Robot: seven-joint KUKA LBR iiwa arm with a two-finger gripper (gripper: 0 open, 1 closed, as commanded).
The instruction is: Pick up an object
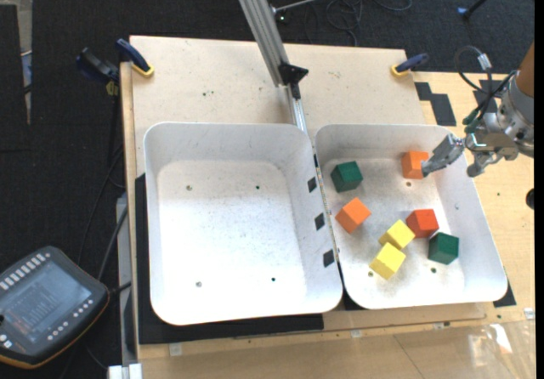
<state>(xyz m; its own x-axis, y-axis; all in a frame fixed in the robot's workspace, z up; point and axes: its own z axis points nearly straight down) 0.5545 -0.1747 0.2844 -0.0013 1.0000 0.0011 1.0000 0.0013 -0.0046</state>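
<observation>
The claw (460, 158) hangs over the right white plastic bin's (484, 237) far right rim, its two fingers spread apart and pinching nothing. One fingertip sits just beside a small orange wooden cube (414, 164), on its left. Below the claw lie a red cube (422, 222) and a green cube (443, 247).

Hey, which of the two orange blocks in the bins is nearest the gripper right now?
The orange block at the far side of the right bin, right beside the gripper. The other orange block sits nearer the divider, next to a green block.
</observation>
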